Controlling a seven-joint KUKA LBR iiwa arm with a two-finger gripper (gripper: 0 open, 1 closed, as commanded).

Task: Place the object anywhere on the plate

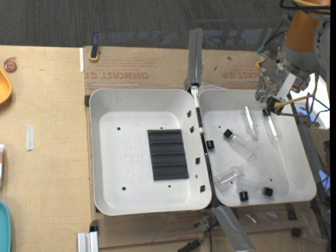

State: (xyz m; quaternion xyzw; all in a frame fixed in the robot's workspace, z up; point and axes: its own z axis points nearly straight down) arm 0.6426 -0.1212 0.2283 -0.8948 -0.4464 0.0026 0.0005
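Plate [168,154] sits mid left bin [97,140], with bare white floor on all four sides and its top clear. All loose items lie right of the plate, past the divider [199,125], in the right bin [307,167]. That's four clear tubes [242,150], scattered, and I can't tell which is the task object. Small black caps [228,134] lie among them, the closest to the plate just past the divider. Gripper [265,100] is far right of the plate, over the right bin's back edge, close to two tubes. Arm [304,30] enters from the right, wrist tilted. Gripper open or closed: can't tell.
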